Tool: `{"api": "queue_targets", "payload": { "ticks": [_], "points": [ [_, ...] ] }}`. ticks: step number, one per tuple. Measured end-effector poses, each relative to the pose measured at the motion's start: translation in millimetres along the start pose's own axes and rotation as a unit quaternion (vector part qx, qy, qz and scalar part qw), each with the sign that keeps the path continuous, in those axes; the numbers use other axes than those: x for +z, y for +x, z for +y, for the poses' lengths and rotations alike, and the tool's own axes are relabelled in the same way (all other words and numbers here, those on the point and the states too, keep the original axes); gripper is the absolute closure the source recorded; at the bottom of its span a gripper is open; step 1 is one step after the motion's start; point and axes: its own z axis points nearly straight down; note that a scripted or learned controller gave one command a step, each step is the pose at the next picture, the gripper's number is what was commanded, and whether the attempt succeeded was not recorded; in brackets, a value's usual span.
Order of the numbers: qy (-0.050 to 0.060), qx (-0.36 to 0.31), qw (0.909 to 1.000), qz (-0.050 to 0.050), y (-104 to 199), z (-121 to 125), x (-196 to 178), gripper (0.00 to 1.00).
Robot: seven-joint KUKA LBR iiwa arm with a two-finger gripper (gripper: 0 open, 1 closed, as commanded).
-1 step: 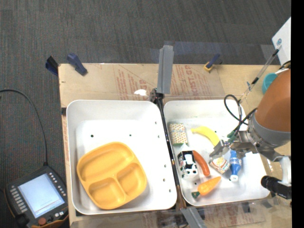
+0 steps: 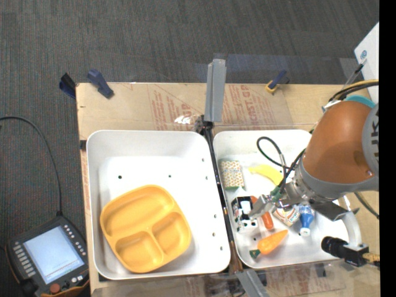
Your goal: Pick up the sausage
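The sausage [image 2: 267, 221] is a small red-orange piece lying in the right bin [image 2: 247, 142], just above the carrot [image 2: 271, 242]. My gripper [image 2: 265, 206] hangs low over the middle of this bin, directly above and touching or almost touching the sausage's upper end. The grey wrist and orange band [image 2: 339, 153] cover the bin's right part. Whether the sausage is between the gripper's tips is too small to make out.
Around the gripper lie a checkered wafer [image 2: 231, 174], a banana [image 2: 267, 174], a black-and-white item [image 2: 242, 207], a die [image 2: 249, 225] and a blue-and-white bottle [image 2: 305, 219]. The left bin [image 2: 148, 144] holds a yellow divided plate [image 2: 145, 228]. A black cable [image 2: 270, 148] loops above the banana.
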Motion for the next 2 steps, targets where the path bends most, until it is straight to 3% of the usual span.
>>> {"api": "queue_targets", "payload": {
  "ticks": [1, 2],
  "points": [
    [0.000, 0.004, 1.0000, 0.000, -3, 0, -8, 1.00],
    [0.000, -0.057, 0.9984, -0.001, 65, 55, -64, 1.00]
  ]
}}
